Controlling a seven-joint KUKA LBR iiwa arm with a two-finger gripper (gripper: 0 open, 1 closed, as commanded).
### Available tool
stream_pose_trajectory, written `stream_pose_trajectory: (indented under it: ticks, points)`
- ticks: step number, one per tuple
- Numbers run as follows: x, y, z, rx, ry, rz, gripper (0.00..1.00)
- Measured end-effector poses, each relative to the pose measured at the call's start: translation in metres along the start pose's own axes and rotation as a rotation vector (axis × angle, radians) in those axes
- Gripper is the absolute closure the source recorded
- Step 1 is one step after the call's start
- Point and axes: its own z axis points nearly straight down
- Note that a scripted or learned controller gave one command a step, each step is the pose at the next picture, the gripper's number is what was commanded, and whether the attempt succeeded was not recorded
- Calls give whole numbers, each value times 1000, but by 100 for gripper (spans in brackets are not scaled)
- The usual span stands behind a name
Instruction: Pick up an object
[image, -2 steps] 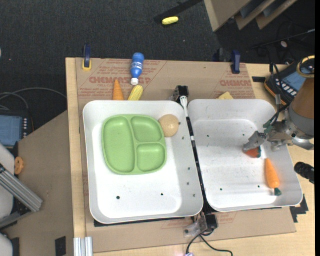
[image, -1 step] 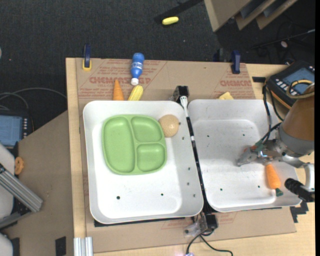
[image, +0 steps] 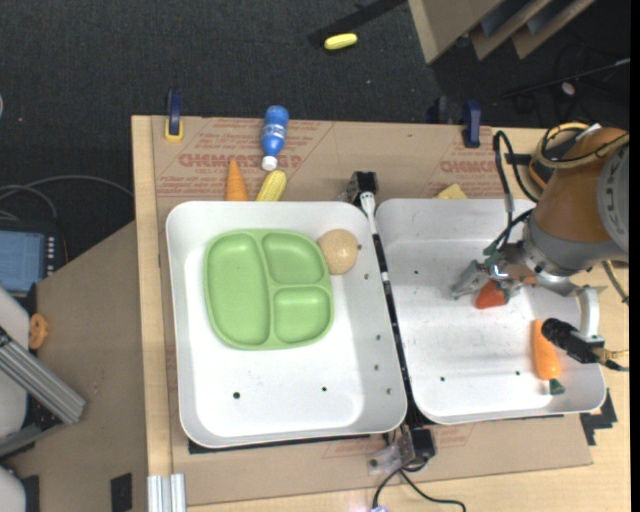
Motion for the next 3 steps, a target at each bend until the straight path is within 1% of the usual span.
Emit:
stream_pose_trajectory:
  ticks: [1,2,3]
  points:
    - [-2,-2,-10,0,-1,5,100]
    - [25,33,-68,-2,0,2,100]
    - [102,3,-102,8,5,0,100]
